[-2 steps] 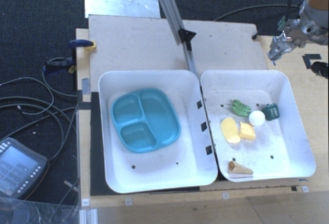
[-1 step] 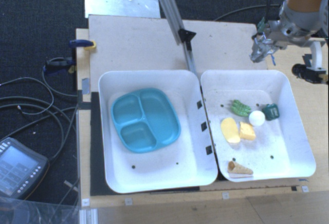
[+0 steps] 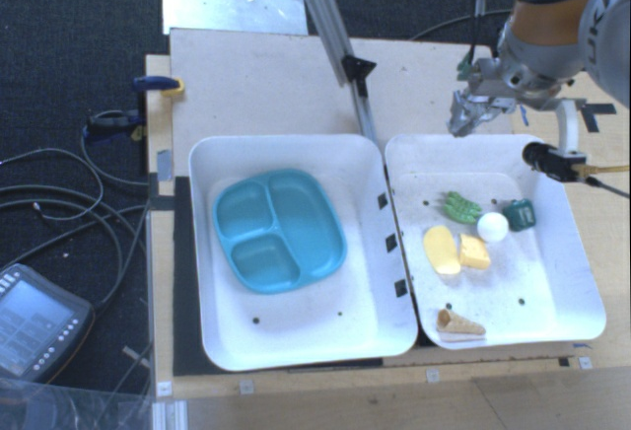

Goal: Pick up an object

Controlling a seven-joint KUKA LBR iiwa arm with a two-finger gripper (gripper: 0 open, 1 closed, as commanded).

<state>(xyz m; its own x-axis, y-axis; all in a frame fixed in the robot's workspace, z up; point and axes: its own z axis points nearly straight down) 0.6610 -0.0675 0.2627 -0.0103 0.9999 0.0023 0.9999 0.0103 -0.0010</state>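
Objects lay clustered mid-bin in the right bin (image 3: pixel 552 310): a green pod (image 3: pixel 459 207), a white ball (image 3: pixel 492 226), a dark green block (image 3: pixel 521 214), two yellow pieces (image 3: pixel 455 250), plus a cone (image 3: pixel 459 322) by the near edge. Tight packing was the danger; a descent could nudge the ball away or pinch two things together. The gripper (image 3: pixel 471 114) hung over the bin's far edge, touching nothing, carrying nothing; its opening could not be judged.

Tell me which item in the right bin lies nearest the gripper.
The green vegetable: it lies highest in the bin, closest below the gripper; the other items lie farther.
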